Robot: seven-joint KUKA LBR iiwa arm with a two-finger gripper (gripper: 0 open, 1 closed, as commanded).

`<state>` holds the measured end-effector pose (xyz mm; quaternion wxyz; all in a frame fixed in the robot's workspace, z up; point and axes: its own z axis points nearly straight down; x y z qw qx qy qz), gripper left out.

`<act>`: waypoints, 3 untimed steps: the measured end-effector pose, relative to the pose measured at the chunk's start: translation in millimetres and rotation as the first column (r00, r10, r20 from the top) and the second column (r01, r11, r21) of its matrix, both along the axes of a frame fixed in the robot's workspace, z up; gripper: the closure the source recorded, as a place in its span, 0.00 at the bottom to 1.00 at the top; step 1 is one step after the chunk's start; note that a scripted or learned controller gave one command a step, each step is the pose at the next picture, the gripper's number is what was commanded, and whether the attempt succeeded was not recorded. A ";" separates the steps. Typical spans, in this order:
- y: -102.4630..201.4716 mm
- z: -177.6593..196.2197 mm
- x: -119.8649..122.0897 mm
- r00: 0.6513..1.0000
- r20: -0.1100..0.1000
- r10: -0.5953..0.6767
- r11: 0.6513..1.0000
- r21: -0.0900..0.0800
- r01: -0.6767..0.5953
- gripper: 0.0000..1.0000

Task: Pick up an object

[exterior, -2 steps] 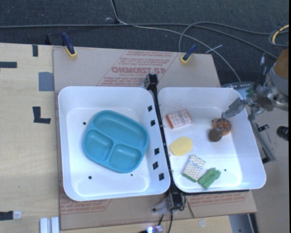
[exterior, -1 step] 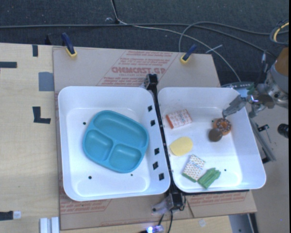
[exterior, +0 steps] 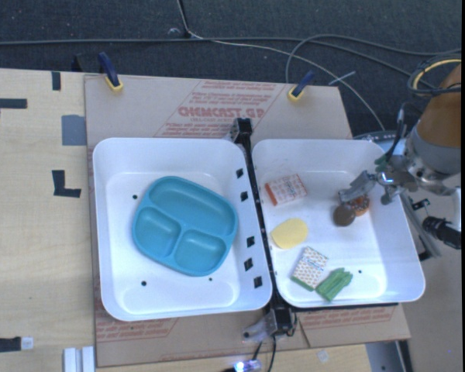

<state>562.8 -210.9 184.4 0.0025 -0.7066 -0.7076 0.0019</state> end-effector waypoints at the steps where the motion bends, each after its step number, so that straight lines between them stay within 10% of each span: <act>1: 2.3 -65.1 -2.2 1.000 -0.001 0.000 1.000 0.000 0.000 0.00; 2: 2.5 -100.6 -1.7 1.000 0.007 0.000 1.000 -0.004 0.000 0.00; 3: 1.9 -87.5 -0.4 1.000 0.012 0.000 1.000 -0.006 0.000 1.00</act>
